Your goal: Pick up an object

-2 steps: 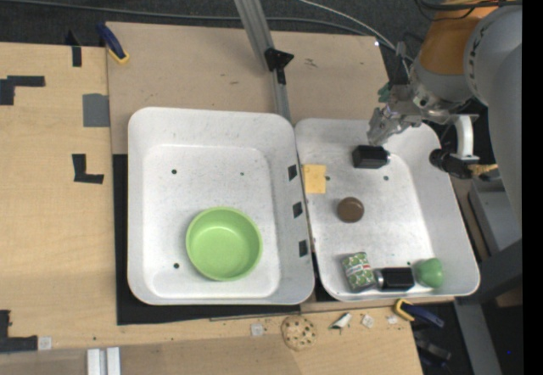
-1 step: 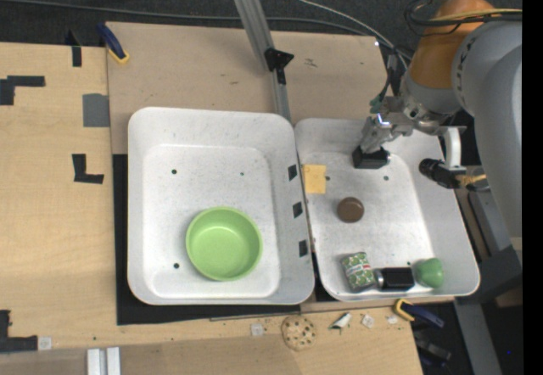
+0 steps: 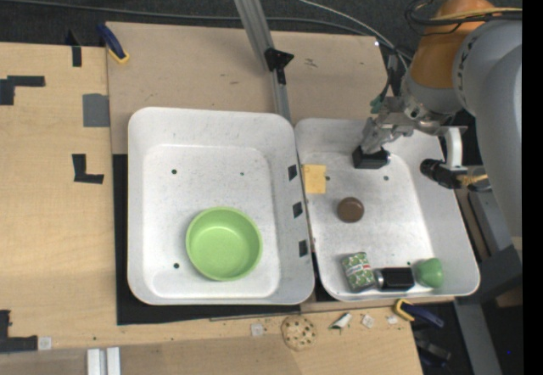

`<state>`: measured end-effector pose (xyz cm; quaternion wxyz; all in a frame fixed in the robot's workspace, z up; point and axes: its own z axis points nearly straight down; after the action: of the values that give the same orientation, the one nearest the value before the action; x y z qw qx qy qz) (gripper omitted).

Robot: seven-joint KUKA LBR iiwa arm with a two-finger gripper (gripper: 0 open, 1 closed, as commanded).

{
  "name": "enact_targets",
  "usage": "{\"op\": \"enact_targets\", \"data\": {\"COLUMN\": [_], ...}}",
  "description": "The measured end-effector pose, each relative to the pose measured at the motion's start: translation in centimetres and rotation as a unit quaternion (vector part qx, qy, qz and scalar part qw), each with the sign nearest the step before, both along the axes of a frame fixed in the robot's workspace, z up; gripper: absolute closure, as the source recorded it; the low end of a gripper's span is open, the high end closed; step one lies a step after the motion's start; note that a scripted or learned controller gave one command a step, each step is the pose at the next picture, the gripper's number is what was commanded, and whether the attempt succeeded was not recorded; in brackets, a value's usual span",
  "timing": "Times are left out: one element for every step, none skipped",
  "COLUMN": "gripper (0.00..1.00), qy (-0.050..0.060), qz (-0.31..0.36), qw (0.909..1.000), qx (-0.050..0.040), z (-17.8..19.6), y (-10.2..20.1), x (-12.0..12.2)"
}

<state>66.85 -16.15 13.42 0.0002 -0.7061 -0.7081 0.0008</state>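
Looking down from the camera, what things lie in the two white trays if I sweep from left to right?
Green bowl in the left bin → yellow block → brown round piece → green-and-white packet → black object → green ball. The gripper hangs over the right bin, roughly above the packet's column.

The wooden bench (image 3: 195, 68) carries two white bins side by side: the right bin (image 3: 441, 233) lies under the gripper's fingers (image 3: 370, 158), the left bin (image 3: 170, 131) well to their left. A cookie (image 3: 295, 333) and small scraps (image 3: 352, 321) lie on the bench's near edge, well below the fingers.
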Motion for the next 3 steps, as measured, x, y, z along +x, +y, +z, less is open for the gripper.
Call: {"op": "enact_targets", "data": {"gripper": [1.0, 1.0, 1.0], "qy": [-0.001, -0.001, -0.002], "qz": [-0.001, 0.0, 0.0], "qw": [1.0, 1.0, 1.0], "qx": [0.0009, 0.0011, 0.001], "z": [4.8, 10.5, 15.5], "y": [0.6, 1.6, 2.6], "x": [-0.8, -1.1, -1.5]}}
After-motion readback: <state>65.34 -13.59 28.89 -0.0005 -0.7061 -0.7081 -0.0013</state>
